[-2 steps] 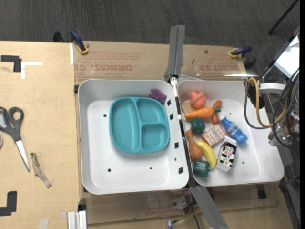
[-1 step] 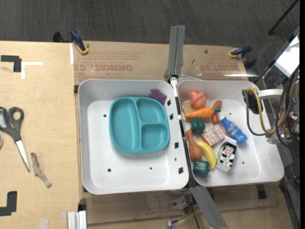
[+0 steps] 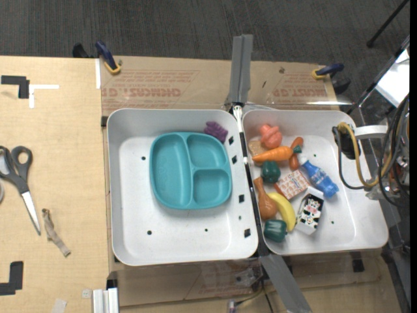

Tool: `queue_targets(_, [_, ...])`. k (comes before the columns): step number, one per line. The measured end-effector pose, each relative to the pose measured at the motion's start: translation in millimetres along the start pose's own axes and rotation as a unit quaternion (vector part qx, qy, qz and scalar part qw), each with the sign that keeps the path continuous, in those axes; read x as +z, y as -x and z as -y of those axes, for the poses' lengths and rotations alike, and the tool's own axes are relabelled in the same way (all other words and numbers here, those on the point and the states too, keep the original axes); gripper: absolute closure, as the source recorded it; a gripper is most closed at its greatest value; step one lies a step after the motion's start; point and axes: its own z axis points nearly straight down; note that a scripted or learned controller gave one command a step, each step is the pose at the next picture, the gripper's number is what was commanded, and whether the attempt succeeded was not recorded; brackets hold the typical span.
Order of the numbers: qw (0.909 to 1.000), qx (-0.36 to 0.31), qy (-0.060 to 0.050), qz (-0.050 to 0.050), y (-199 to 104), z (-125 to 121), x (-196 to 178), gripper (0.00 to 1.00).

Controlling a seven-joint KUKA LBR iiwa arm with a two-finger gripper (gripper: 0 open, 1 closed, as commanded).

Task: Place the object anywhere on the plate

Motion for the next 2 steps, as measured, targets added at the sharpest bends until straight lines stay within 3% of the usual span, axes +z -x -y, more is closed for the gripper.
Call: queue_targets(2, [1.0, 0.002, 0.0, 0.0, 12.1, -2.3, -5.5, 1.0])
